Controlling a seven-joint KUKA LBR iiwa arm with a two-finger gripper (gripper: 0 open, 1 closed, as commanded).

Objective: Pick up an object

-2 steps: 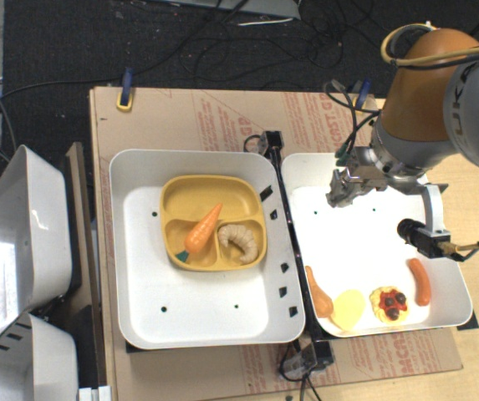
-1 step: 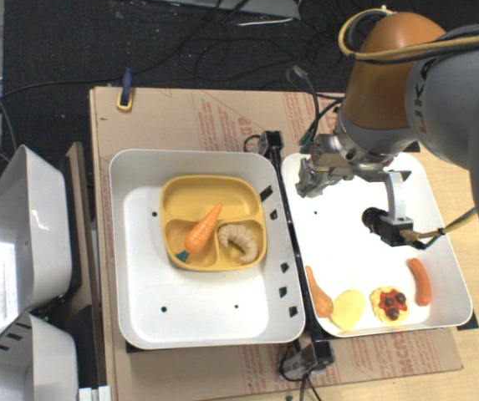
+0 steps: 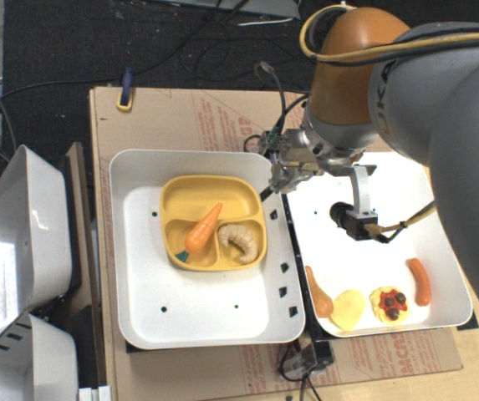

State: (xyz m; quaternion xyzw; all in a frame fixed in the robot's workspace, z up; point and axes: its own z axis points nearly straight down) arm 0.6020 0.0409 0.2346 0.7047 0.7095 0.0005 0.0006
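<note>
Over the seam between the bins (image 3: 222, 307): approach phase, gripper (image 3: 275, 182) state unreadable; next needs a careful descent squarely onto the carrot (image 3: 203, 228).

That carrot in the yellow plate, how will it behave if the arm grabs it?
The carrot looks like a smooth moulded toy, so it is probably stiff and light. Its tapered, round body may slip from a pinch near the tip. It lies slanted across the yellow plate's divider, so a nudge would likely rock or roll it.
</note>
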